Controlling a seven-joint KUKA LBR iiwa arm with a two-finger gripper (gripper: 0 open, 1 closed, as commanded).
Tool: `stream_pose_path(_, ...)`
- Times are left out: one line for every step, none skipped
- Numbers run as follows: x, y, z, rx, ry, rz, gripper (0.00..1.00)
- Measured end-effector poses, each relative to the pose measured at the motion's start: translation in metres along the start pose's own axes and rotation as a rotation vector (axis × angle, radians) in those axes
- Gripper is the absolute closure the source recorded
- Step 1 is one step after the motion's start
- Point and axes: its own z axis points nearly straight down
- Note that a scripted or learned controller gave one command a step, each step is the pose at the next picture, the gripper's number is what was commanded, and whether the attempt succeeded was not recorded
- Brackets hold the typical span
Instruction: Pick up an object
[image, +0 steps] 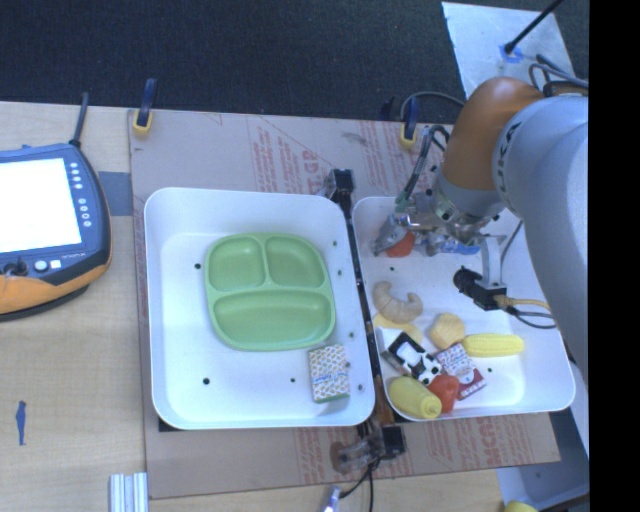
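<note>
My gripper is down at the far left corner of the right bin. A small red object lies right at its tip, and I cannot make out whether it is gripped. Nearer the front of this bin are a tan croissant, a pale yellow bun, a yellow corn cob, a black-and-white item, a red-and-white packet, a red tomato and a yellow fruit.
The left bin holds a green divided plate and a small patterned carton at its front right. A teach pendant lies on the bench at the far left. The arm's bulk overhangs the right bin's far side.
</note>
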Motion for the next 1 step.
stream_pose_path(-0.0013,0.0001,-0.0001,0.000,0.000,0.001,0.00)
